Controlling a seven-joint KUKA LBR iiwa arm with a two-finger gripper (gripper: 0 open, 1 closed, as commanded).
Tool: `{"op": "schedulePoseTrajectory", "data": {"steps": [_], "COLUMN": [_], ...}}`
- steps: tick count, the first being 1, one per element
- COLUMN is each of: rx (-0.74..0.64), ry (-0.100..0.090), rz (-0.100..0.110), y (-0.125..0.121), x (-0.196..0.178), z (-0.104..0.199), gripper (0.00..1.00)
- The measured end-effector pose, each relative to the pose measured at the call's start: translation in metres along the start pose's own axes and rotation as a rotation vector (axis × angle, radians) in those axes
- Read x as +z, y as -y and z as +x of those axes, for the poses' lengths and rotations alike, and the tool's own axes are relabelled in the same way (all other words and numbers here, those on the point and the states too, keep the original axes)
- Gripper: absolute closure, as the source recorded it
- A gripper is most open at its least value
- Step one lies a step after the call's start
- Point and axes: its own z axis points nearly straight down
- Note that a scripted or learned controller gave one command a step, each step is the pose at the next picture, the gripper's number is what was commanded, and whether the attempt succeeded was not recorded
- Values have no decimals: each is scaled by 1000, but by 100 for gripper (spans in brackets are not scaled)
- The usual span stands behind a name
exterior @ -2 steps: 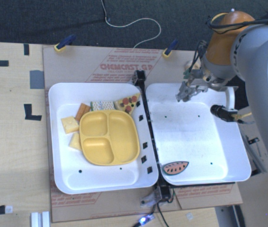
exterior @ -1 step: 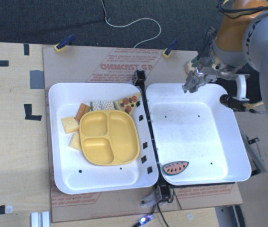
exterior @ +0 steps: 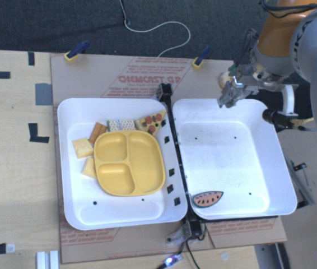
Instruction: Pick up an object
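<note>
A watermelon slice toy (exterior: 207, 198) lies flat near the front left corner of the right bin (exterior: 270, 167). In the left bin (exterior: 69, 150) a yellow divided plate (exterior: 129, 162) rests on several flat food pieces: a pizza slice (exterior: 152, 121), a tan cracker (exterior: 82, 147), an orange-brown strip (exterior: 97, 131) and a patterned piece (exterior: 120, 125). My gripper (exterior: 228, 97) hangs above the far rim of the right bin, well away from the watermelon slice, and I see nothing held at its tip.
Both bins stand on a cardboard sheet (exterior: 141, 77) held by blue-and-yellow clamps (exterior: 77, 50). A white cable (exterior: 158, 29) loops across the dark floor behind. Black clips (exterior: 173, 172) join the bins along their shared wall.
</note>
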Motion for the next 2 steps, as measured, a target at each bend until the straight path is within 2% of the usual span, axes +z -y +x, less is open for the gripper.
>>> {"op": "schedulePoseTrajectory", "data": {"steps": [1,2], "rx": [-4,-6], "ry": [0,-2], "rz": [3,2], "y": [-6,1], "x": [8,-4], "z": [51,110], "gripper": [100,100]}}
